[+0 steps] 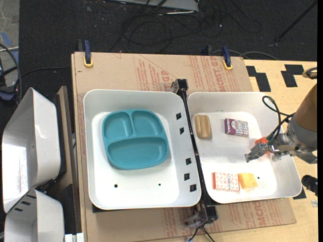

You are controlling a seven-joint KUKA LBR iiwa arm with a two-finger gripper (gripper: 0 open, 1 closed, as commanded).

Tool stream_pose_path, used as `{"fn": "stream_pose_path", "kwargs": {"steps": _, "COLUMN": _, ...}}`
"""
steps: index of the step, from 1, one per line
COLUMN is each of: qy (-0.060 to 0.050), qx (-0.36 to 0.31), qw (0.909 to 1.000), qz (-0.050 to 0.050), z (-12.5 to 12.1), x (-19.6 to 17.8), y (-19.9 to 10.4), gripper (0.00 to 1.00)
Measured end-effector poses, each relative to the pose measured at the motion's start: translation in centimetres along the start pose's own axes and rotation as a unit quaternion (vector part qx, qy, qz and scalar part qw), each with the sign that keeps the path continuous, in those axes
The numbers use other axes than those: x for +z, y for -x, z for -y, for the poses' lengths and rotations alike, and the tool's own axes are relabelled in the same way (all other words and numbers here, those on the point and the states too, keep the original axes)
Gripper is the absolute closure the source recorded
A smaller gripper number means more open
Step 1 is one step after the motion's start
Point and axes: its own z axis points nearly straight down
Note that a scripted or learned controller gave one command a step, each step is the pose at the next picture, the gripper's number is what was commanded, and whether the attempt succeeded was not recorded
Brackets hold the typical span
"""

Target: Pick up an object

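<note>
The right white bin [222, 155] holds several small objects. A tan bread-like piece [203, 126] lies near its back left, and a purple box [236, 127] sits just to the right of it. Toward the front, a red and white packet [225, 181] lies beside a yellow block [247, 181]. My gripper [255, 154] reaches in from the right and hangs over the bin's right half, between the purple box and the yellow block. It has a small orange part near its tip, and nothing shows in its grasp.
The left white bin [93, 135] holds a teal divided plate [135, 139]. Both bins rest on a cardboard sheet [151, 69] clamped at its back edge. White tubs [28, 140] stand off the bench at far left. Cables lie on the dark floor behind.
</note>
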Motion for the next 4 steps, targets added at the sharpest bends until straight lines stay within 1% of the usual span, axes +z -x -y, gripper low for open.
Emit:
{"fn": "stream_pose_path", "kwargs": {"steps": 1, "qy": 0.000, "qx": 0.000, "qw": 1.0000, "qz": 0.000, "z": 0.1, "x": 5.4, "y": -0.1, "gripper": 0.00}}
{"fn": "stream_pose_path", "kwargs": {"steps": 2, "qy": 0.003, "qx": 0.000, "qw": 1.0000, "qz": 0.001, "z": -0.1, "x": 4.1, "y": 0.0, "gripper": 1.00}}
{"fn": "stream_pose_path", "kwargs": {"steps": 3, "qy": 0.005, "qx": -0.002, "qw": 1.0000, "qz": 0.002, "z": -1.1, "x": -1.5, "y": 0.3, "gripper": 1.00}}
{"fn": "stream_pose_path", "kwargs": {"steps": 4, "qy": 0.005, "qx": -0.002, "qw": 1.0000, "qz": 0.002, "z": -1.2, "x": -6.2, "y": 1.1, "gripper": 1.00}}
